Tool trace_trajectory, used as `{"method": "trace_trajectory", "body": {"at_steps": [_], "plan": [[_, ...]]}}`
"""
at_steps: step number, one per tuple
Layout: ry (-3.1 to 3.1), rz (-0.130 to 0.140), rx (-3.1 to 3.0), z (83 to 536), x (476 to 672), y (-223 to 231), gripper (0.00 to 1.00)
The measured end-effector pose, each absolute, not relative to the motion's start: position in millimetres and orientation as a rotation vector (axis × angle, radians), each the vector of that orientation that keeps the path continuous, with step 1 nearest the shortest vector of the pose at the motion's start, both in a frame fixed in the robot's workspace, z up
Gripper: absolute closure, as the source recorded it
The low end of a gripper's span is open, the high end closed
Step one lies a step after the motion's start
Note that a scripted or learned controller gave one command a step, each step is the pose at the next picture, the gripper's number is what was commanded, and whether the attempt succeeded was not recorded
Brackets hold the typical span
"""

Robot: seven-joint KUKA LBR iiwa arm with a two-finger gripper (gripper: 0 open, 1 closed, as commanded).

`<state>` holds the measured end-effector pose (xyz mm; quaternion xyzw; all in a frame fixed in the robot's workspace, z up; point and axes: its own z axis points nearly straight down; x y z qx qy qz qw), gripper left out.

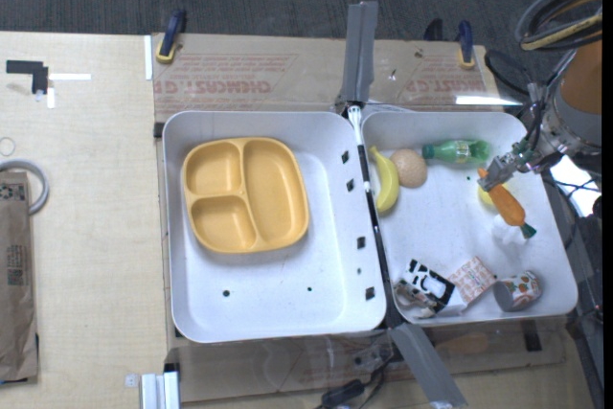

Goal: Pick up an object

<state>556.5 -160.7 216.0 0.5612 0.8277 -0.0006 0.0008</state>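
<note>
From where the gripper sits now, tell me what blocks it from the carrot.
Nothing visible blocks it. The gripper hangs at the carrot's upper end in the right bin. A yellow object lies against the carrot's left side; the green bottle lies apart, above.

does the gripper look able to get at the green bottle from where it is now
Probably yes. The green bottle lies flat near the right bin's far wall with open floor around it, and the gripper sits just beside it over the carrot. The wall may crowd one finger.
</note>
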Motion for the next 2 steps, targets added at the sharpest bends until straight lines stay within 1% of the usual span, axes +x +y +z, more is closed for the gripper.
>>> {"method": "trace_trajectory", "body": {"at_steps": [1,2], "plan": [[2.451,-0.003,1.966,199,528.7,-203,1.0],[2.373,-0.004,2.062,229,501.7,-104,1.0]]}}
